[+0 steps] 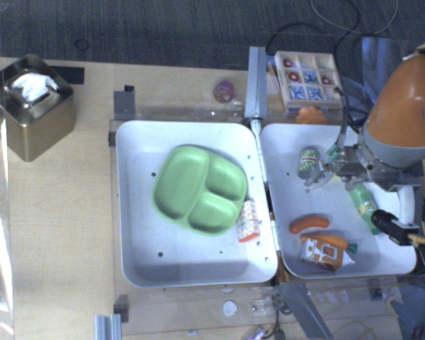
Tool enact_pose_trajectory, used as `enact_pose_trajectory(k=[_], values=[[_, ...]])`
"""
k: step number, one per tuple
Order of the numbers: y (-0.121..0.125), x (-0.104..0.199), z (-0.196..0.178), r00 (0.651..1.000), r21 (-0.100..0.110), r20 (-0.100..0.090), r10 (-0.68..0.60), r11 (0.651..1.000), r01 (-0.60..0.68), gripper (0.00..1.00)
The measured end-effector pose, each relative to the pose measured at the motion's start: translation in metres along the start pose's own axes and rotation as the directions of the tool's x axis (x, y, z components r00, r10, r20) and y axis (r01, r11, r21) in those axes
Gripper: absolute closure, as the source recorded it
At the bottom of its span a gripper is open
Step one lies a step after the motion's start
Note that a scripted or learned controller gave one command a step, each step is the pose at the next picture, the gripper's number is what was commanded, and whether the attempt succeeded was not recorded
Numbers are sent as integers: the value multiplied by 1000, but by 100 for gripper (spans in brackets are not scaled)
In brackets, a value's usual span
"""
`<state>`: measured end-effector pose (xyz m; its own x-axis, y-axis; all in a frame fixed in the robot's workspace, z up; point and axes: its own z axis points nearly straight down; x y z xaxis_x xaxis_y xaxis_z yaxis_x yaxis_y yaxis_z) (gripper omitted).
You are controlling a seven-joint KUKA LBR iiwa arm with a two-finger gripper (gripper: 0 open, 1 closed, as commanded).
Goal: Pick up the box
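Pale wooden desk (64,218), two white bins (138,261) side by side, brass tissue box (32,119) at left edge, game board (308,80) at far edge

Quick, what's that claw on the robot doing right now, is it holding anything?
Gripper: over the right bin, next to a small can; whether it is open or shut cannot be told, and nothing shows between its fingers.

Even overhead light, soft shadows, slight overall blur.
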<state>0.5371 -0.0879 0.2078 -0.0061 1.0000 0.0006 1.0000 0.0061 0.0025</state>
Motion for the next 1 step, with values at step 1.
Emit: enact_pose_trajectory(k=[1], values=[[51, -26, 70, 1000, 0, 1, 27, 1000, -27, 0]])
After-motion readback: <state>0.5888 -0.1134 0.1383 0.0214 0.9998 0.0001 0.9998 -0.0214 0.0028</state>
